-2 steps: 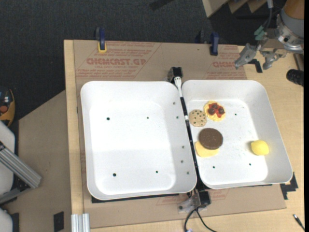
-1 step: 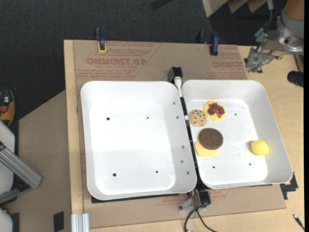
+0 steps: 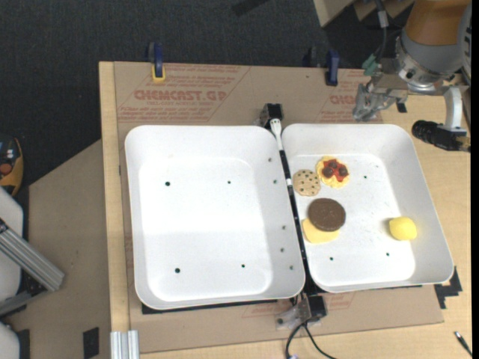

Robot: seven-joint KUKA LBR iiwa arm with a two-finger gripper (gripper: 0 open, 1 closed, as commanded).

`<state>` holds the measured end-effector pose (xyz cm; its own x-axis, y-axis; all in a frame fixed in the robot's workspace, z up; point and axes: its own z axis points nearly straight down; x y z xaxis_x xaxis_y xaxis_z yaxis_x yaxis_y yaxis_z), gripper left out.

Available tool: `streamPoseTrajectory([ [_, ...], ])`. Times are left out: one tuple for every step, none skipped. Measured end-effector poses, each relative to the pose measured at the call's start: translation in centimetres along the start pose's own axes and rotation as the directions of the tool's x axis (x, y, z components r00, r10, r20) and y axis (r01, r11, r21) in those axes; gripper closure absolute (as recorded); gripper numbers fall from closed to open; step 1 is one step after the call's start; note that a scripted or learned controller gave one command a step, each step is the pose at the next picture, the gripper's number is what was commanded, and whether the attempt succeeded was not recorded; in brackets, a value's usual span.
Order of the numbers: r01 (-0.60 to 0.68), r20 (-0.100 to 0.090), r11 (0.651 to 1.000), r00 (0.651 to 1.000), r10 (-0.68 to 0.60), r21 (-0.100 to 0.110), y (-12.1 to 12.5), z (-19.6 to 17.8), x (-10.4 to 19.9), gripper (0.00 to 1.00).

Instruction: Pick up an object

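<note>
Brown cookie [image 3: 327, 214] lies in the right bin [image 3: 419, 264], well apart from the end effector [image 3: 364, 111], whose grip I cannot tell.

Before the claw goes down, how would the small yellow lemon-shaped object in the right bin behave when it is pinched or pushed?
The small yellow lemon-shaped object looks rounded and smooth, so it would probably roll if nudged and might slip from a pinch. It lies apart from the other pieces on the shallow white right bin, so probably nothing would stop it before the wall. It seems light.
</note>
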<state>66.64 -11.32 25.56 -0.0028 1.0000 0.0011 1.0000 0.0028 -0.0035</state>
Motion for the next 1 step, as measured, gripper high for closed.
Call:
streamPoseTrajectory([
  [0.000, 0.002, 1.000, 1.000, 0.000, -0.012, 0.12, -4.79, 1.99, 1.00],
])
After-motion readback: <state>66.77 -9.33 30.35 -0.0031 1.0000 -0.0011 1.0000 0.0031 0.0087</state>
